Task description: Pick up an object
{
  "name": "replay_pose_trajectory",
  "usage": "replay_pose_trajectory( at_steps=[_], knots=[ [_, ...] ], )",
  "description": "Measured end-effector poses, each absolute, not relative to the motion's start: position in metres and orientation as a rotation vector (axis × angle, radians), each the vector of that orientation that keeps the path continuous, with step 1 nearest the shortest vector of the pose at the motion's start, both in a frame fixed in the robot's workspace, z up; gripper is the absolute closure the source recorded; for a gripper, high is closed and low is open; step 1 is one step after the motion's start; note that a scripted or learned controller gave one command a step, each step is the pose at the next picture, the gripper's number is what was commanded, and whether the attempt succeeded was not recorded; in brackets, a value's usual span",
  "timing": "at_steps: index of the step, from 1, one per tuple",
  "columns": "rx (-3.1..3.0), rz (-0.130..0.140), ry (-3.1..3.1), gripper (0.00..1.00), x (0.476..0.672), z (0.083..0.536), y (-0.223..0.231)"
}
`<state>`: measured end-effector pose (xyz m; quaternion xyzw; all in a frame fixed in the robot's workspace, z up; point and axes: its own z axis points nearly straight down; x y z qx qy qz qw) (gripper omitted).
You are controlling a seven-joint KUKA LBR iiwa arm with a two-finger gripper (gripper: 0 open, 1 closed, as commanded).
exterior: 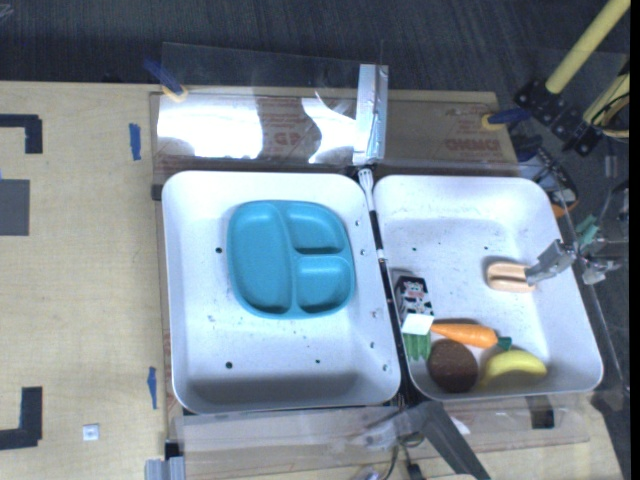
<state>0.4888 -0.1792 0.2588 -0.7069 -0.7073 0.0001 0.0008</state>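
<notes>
One pale, sausage-shaped object (pixel 508 276), pink and tan, lies in the right bin (pixel 455 213), close to its right wall and apart from the other things. The tool (pixel 556 260) reaches in over that wall and sits just beside the object's right end, perhaps touching it; whether it is apart or together cannot be told at this size, and nothing is visibly held between its parts.

From here the likeliest failure, as I judge it, is a grasp that catches only the tip of the object. It looks rounded and smooth, so a pinch at the end could squeeze it out leftward instead of lifting it. The bin wall just to the right leaves little room, and a low approach might scrape the rim or stall against it.

Nearer in the same bin, an orange carrot (pixel 465 334), a brown round fruit (pixel 453 365) and a yellow banana (pixel 514 366) crowd together with a small white and green item (pixel 416 334); a dark printed packet (pixel 411 292) lies against the left wall. A push sending the target that way would leave it jammed among them.

Left of all this, the other bin (pixel 200 358) carries a blue divided tray (pixel 291 258), well clear of any trouble, on the tan surface (pixel 70 298).
</notes>
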Motion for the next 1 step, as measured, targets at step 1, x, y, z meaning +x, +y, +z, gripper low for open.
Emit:
replay_pose_trajectory(
  at_steps=[1],
  knots=[
    [-2.334,0.005,-2.091,0.0,0.5407,0.1985,-0.1498]
  ],
)
